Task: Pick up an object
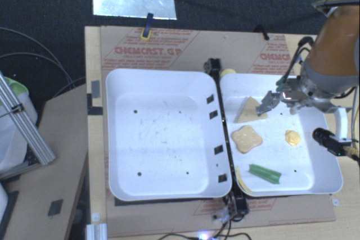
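From above and at a slant, the camera view takes in a desk (95, 137) bearing two shallow white bins pressed together along a dark middle seam, on a sheet of printed cardboard (185, 45). That pairing suits a pick from one side with a drop in the other.

The left bin (121, 84) shows only scuffed white floor and a few small holes. The right bin (329, 177) holds every loose thing: a pale tan wedge (246, 111) near its upper left, a lumpy tan piece that may be a toy biscuit (246, 139) just below, a small yellow lump (292, 137) further right, and a green stick-shaped piece (265, 173) lying aslant near the front wall. The four lie well apart, so each could be taken alone.

The grey arm with its orange band (337, 36) reaches in from the right, and the gripper (268, 105) hangs low over the wedge's right edge, close enough that this looks like the chosen target. The jaws blur into the metalwork, so I cannot tell whether they are spread or closed, and nothing visibly sits between them. The wedge appears to lie on the bin floor, not lifted.
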Tool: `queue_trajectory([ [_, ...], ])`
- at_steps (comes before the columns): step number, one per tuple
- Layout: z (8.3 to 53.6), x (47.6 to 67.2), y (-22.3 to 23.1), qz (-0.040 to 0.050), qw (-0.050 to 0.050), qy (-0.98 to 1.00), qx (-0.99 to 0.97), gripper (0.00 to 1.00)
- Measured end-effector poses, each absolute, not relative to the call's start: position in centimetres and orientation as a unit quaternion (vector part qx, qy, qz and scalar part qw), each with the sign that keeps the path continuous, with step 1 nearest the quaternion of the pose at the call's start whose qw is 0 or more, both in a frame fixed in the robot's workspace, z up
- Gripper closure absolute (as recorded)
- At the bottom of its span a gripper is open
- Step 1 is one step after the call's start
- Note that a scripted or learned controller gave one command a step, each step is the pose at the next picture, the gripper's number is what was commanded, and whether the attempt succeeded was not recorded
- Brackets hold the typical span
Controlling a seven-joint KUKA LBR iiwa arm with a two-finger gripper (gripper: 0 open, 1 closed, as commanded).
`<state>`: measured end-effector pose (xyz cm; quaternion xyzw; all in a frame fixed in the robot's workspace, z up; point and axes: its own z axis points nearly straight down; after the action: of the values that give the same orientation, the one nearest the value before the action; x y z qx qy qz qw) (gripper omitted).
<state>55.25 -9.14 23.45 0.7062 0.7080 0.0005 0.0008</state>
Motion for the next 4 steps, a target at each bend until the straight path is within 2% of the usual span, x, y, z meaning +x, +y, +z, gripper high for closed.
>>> queue_trajectory([
  [1,15.6,62.6,-8.8,0.0003,0.001,0.710,0.704,0.00],
  [2,8.3,55.7,-14.1,0.0006,-0.001,0.705,0.710,0.00],
  [3,8.8,60.3,-8.3,0.0033,0.004,0.710,0.704,0.00],
  [4,9.9,60.3,-8.6,0.0045,0.004,0.709,0.706,1.00],
])
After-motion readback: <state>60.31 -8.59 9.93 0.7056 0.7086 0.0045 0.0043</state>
